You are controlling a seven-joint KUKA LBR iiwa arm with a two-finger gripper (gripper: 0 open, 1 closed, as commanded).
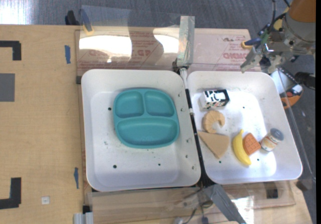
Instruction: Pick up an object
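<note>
The grey arm with its orange band hung over the far right corner of the bench, its two-finger gripper point(262, 61) poised above the back rim of the right-hand shallow white bin point(286, 165). From where I stood I could not tell whether the pincer was apart or together; nothing showed between its tips.

All the loose things lay in that right bin, well apart from the gripper: a small black-and-white box point(215, 98) toward the back, a pale round bitten biscuit point(214, 121) just in front of it, a tan wedge-shaped slice point(214, 143) nearer still. To their right lay a yellow banana point(241, 150), an orange block point(251, 143) touching it, and a small jar point(271, 140) beside that.

The left-hand white bin point(95, 162) held a teal plastic divided plate point(146, 117), sitting flat.
</note>
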